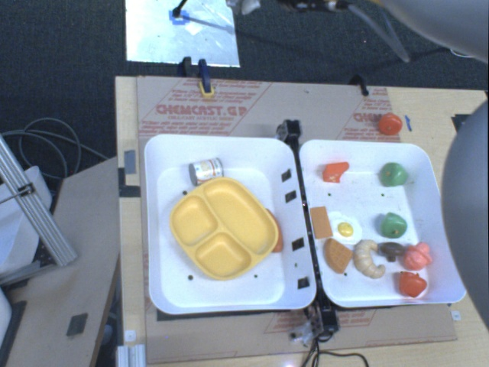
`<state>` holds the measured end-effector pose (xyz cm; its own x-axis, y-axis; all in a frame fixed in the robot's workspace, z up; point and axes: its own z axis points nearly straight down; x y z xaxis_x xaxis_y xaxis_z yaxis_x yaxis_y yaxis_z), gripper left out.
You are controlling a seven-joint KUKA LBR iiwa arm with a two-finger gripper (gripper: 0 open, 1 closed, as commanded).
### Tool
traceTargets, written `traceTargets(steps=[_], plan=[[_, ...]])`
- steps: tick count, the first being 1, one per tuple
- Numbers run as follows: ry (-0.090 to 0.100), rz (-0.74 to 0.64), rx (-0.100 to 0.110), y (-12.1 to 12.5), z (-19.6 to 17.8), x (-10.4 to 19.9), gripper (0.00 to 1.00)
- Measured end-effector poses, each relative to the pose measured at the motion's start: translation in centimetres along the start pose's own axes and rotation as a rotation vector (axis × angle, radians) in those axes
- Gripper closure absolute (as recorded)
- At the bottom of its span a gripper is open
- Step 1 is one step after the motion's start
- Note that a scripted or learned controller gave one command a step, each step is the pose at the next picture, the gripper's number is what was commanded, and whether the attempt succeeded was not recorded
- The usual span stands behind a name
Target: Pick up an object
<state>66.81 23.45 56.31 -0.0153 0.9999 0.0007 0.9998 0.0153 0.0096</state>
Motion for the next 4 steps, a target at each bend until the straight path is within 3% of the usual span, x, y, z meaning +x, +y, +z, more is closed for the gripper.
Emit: traceTargets(steps=[1,2,3,4], plan=[[0.000,-0.001,0.001,0.0,0.0,0.0,0.00],[-0.001,-0.004,-0.002,0.0,-1.1,0.0,1.00],[-0.001,-0.004,-0.001,0.0,-1.1,0.0,0.00],[-0.001,-0.007,-0.004,0.0,-2.2,0.0,1.00]])
